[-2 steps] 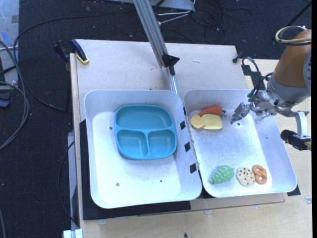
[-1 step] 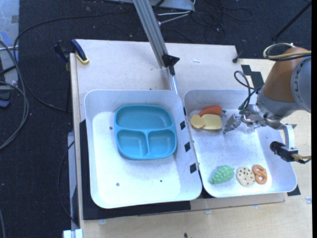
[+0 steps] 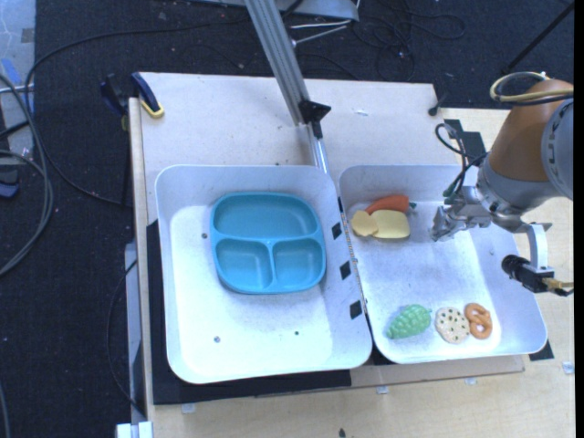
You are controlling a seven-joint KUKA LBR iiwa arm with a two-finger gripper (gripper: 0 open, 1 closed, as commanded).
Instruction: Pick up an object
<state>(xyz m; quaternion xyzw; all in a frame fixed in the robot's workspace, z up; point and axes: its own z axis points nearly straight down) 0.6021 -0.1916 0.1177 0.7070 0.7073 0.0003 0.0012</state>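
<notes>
1. Nearest the camera, along the near wall of the right bin [image 3: 511, 245]: green bumpy toy [image 3: 409, 321], cookie [image 3: 451, 324], pretzel [image 3: 478, 319], in a row left to right, close together but mostly apart.
2. Far-left corner of the same bin: yellow pieces [image 3: 383, 225] with an orange-red piece [image 3: 391, 203] touching behind them. Any of these five would serve as the object to pick.
3. Tool [image 3: 449, 224] sits low over the far part of the right bin, just right of the yellow pieces; nothing seen between its fingers. Open or closed: cannot tell at this size.
4. Judgement: yellow pieces are the closest target. They lie flat and stacked, so a centred, low descent is needed; the bin wall nearby crowds the approach.
5. Left bin [image 3: 182, 336] carries a blue divided tray [image 3: 269, 243], well apart from the tool.
6. Both bins rest on the desk [image 3: 228, 117].
</notes>
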